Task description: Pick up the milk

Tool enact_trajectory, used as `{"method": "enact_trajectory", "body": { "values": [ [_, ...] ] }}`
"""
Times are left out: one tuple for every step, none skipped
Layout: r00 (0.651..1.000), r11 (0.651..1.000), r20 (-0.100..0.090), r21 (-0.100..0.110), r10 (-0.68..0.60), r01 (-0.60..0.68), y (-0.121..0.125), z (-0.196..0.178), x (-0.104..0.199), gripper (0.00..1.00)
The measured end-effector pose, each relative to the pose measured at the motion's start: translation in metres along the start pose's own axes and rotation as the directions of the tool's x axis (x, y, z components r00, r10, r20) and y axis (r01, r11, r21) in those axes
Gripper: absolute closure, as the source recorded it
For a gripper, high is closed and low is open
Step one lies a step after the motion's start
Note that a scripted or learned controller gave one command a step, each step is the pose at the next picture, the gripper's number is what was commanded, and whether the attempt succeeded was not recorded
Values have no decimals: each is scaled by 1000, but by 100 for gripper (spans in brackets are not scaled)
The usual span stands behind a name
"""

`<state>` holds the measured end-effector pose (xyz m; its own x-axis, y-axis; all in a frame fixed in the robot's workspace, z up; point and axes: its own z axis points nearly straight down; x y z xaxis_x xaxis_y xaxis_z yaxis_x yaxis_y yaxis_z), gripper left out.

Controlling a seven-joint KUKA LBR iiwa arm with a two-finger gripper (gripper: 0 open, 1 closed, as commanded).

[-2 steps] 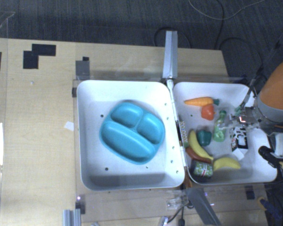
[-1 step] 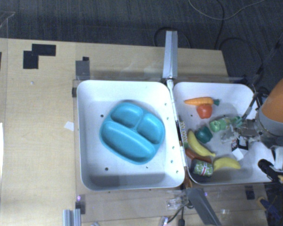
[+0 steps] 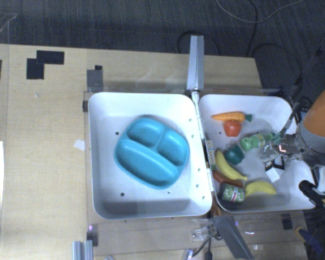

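On the bench [image 3: 43, 145] we see two shallow white bins side by side. The left bin [image 3: 105, 196] holds one thing, a blue plate [image 3: 151, 151] with three compartments, which lies near the middle of the bin, and we see nothing in its compartments. The right bin [image 3: 268, 104] holds several small things. Near its far edge lies a carrot [image 3: 229, 116] with a green top, and a red tomato [image 3: 232, 128] touches it on the near side. More toward the middle stands a light green bottle-like item [image 3: 252, 142], and just beside it, nearer to the left wall, a dark teal round object [image 3: 234, 155]. Along the left wall lies a yellow banana [image 3: 228, 167], with a red-orange piece [image 3: 223, 177] partly under it. At the near left corner we see a dark can [image 3: 232, 194] with a green and red label; its writing is too small for us to read. A second banana [image 3: 260, 188] lies next to the can, at the near edge. We cannot tell with certainty which of these things is the milk. The gripper [image 3: 271, 149] is low over the right part of this bin, just beside the light green item, and we cannot tell how it is set. A small white piece [image 3: 273, 174] lies below it.
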<state>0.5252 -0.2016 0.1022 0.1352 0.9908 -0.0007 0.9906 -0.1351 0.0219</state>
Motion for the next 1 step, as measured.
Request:
{"method": "enact_trajectory", "body": {
  "values": [
    [982,982,-4,15,-188,188,51,-85,59,100]
  ]
}}
